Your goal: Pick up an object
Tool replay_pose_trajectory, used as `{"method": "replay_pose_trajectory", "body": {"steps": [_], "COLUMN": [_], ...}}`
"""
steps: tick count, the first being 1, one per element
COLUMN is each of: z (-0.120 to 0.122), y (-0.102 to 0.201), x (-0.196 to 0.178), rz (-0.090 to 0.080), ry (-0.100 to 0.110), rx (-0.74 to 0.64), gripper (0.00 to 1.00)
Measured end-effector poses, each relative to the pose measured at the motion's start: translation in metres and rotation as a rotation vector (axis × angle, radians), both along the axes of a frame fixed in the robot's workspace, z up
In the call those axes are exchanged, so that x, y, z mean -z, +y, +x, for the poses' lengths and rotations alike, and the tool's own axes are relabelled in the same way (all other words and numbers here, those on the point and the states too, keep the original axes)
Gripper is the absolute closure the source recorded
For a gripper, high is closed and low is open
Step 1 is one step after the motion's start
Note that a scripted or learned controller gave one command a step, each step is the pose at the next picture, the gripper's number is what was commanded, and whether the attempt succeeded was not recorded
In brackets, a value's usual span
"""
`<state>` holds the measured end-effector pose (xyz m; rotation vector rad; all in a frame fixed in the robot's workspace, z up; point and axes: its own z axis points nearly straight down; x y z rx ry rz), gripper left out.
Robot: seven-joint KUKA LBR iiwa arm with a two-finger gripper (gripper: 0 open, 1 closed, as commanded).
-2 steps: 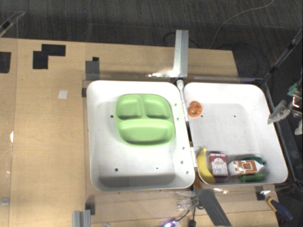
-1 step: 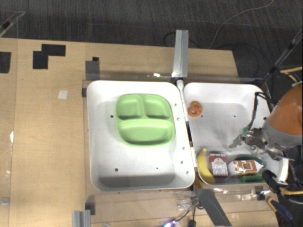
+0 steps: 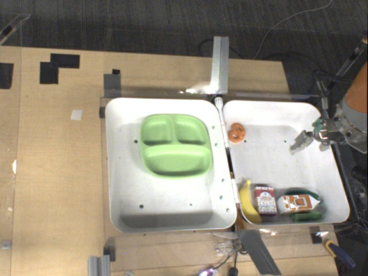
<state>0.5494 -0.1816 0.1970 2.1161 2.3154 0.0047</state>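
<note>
In the right bin (image 3: 276, 165), a small orange round object (image 3: 236, 132) lies near the far left corner. Along the near wall sit a yellow banana (image 3: 247, 203), a small red and white carton (image 3: 264, 200), an orange and white carton (image 3: 296, 202) and a green item (image 3: 305, 215). My gripper (image 3: 310, 145) hangs over the right side of this bin, well away from all of them. It stands open, with nothing between its fingers.
The left bin (image 3: 115, 165) holds a green divided plate (image 3: 175, 144) at its middle. A metal post (image 3: 221, 65) stands behind the wall where the two bins meet. Wooden bench top stretches to the left.
</note>
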Motion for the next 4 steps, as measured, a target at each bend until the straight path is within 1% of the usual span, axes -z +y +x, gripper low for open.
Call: {"method": "replay_pose_trajectory", "body": {"steps": [1,2,3,4], "z": [0.014,0.063,0.066,0.009], "y": [0.024,-0.024,-0.023,-0.023], "x": [-0.041,-0.045,-0.058,0.059], "rz": [-0.002,-0.006,-0.010,-0.001], "ry": [-0.002,-0.002,-0.012,0.001], "rx": [-0.234,-0.592,-0.594,-0.345], "gripper": [0.00,0.00,1.00,1.00]}}
